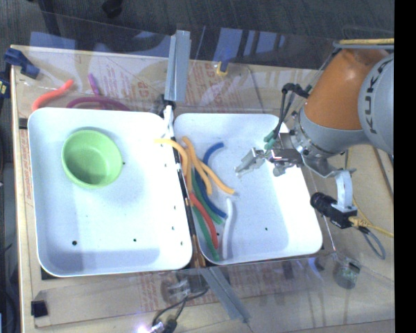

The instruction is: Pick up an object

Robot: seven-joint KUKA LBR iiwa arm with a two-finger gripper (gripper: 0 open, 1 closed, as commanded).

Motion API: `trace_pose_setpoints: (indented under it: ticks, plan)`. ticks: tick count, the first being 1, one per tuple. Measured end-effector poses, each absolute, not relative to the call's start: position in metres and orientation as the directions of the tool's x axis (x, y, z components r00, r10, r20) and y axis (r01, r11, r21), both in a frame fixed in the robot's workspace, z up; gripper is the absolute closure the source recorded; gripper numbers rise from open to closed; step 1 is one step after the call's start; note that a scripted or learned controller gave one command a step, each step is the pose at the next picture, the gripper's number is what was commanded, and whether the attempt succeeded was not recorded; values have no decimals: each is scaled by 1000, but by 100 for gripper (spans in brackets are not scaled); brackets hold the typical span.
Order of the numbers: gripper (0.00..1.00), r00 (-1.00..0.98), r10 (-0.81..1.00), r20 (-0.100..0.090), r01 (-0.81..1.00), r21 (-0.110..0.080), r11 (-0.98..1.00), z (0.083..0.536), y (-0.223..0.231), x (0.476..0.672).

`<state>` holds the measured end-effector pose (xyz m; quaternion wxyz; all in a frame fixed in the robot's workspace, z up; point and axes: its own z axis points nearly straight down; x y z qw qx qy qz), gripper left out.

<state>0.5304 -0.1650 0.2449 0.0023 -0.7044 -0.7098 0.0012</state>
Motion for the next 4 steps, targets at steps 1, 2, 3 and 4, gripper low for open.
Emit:
trace_pose_setpoints:
  ticks: [1, 2, 3, 4]
  plan:
    - [0, 16, 1000, 0, 1000, -7, -16, 129, -140, 563]
    - [0, -116, 993, 0, 993, -1, 116, 95, -148, 578]
    - [100, -121, 993, 2, 993, -5, 121, 103, -148, 577]
    - [100, -331, 944, 1, 944, -3, 331, 227, -138, 594]
